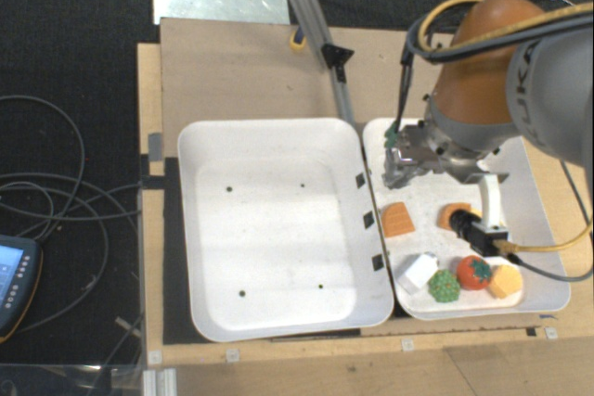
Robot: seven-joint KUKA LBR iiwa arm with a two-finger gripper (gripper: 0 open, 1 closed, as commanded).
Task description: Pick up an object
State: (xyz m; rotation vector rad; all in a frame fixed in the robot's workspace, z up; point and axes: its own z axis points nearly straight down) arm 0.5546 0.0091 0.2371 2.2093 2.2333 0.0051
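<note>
Look at the left first: you see the big left bin point(269, 227), white, in the middle of the frame. Next to it, on the right, is the right bin point(548, 292). The gripper point(401, 164) hangs over the upper left part of that bin, under the grey arm point(520, 79) — you cannot tell if it is open or shut. Just below it lies an orange block point(398, 220), close but apart from it. Lower still, along the bottom of the bin, sit a white block point(419, 271), a green bumpy toy point(445, 286), a red toy point(473, 272) and a yellow block point(506, 281).
</note>
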